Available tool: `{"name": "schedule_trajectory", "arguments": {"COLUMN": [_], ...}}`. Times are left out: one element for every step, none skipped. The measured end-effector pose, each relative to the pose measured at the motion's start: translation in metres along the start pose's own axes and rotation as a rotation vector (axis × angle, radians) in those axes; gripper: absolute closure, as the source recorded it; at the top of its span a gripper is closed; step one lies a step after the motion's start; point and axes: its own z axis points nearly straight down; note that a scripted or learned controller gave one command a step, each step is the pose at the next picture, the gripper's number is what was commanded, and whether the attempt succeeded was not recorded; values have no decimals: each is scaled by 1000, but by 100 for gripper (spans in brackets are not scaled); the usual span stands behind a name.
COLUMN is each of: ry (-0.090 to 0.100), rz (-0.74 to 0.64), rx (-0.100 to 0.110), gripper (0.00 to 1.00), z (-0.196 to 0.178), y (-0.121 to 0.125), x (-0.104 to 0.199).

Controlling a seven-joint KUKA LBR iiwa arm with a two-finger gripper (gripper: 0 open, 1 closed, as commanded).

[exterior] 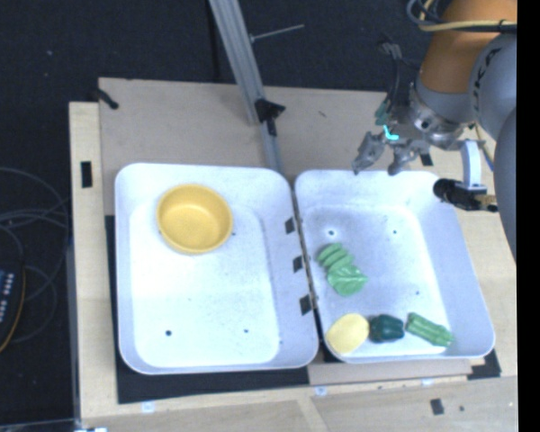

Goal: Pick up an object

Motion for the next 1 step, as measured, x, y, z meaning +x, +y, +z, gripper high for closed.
{"name": "schedule_trajectory", "arguments": {"ry": [0], "rz": [0], "rx": [0], "gripper": [0], "z": [0], "y": [0], "x": [0]}}
